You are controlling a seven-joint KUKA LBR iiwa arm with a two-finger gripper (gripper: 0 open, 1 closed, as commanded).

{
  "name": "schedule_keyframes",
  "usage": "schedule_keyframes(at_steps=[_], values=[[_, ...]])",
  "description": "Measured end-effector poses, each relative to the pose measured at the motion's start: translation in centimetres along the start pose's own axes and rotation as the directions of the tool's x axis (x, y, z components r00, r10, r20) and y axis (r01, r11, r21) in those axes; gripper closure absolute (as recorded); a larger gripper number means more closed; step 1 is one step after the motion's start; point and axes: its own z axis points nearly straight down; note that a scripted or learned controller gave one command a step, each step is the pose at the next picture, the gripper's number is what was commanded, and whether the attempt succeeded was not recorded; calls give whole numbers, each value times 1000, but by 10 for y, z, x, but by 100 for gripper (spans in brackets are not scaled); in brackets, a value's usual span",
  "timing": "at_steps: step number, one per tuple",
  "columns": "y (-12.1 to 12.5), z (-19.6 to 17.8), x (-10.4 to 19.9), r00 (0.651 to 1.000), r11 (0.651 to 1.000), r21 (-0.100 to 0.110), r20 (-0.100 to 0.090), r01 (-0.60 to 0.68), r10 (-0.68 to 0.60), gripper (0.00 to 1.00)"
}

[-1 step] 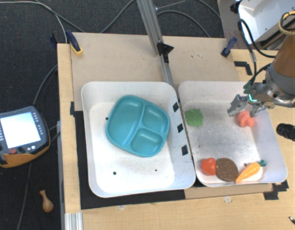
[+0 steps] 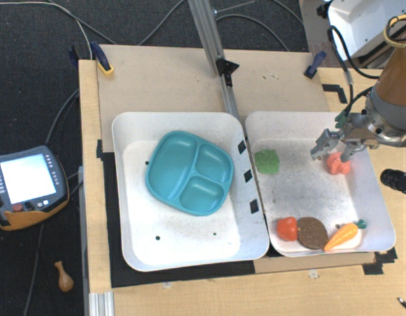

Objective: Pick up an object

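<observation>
Right now the pink toy (image 2: 338,165) lies in the right bin (image 2: 302,196), near its far right wall, with the hand (image 2: 335,148) just over it, fingers spread and nothing between them. It looks lumpy with no clear long axis, so I cannot tell which way it points. A risk, I judge: the fingers straddle it off-centre and nudge it against the wall instead of gripping. A green block (image 2: 267,161) sits well apart.
</observation>
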Motion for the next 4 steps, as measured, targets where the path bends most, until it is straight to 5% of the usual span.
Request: schedule_keyframes(at_steps=[3,4], values=[[-15,133,4,1000,1000,5,-1,-1,1,0],[-13,119,4,1000,1000,-2,0,-1,1,100]])
